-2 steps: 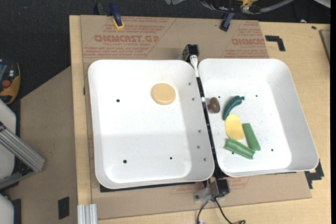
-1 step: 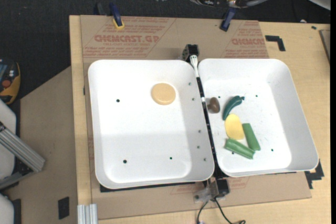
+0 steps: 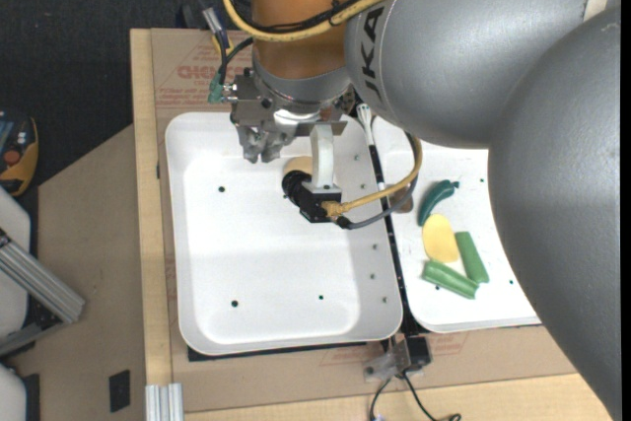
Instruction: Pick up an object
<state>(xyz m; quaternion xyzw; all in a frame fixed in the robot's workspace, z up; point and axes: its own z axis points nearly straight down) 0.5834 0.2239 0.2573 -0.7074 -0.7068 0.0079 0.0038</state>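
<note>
My gripper (image 3: 260, 147) hangs low over the back of the left white bin (image 3: 246, 311), under the orange wrist band. A small tan patch (image 3: 295, 164) peeks out just to its right, mostly hidden by the robot's own parts; what it is cannot be told. In the right bin (image 3: 493, 311) lie a dark green curved piece (image 3: 437, 198), a yellow piece (image 3: 440, 238) and two green sticks (image 3: 471, 257) (image 3: 449, 279). These sit well to the right of the gripper, apart from it. Nothing shows between the gripper's tips.
The big grey arm covers the back and right of the right bin. The divider between the bins (image 3: 388, 251) runs just left of the green and yellow pieces. Cardboard (image 3: 153, 212) surrounds the bins.
</note>
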